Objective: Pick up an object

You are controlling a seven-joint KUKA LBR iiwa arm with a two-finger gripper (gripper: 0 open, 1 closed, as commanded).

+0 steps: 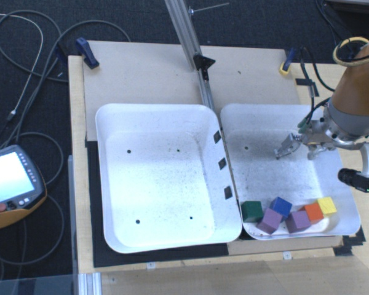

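Currently gripper (287,147) hangs over the right bin (258,125), up-frame of the cubes; whether it's wide or narrow, cannot tell. Green cube (253,211), blue (281,206), two purple (271,220), orange (313,212) and yellow (326,206) cluster against that bin's near wall, probably slid there. Speckled white plastic; dark carpet, cables.

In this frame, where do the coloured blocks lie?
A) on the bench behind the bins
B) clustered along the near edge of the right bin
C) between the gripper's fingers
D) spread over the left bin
B: the blocks sit bunched along the near edge of the right bin, while the gripper hangs above that bin's middle, apart from them.
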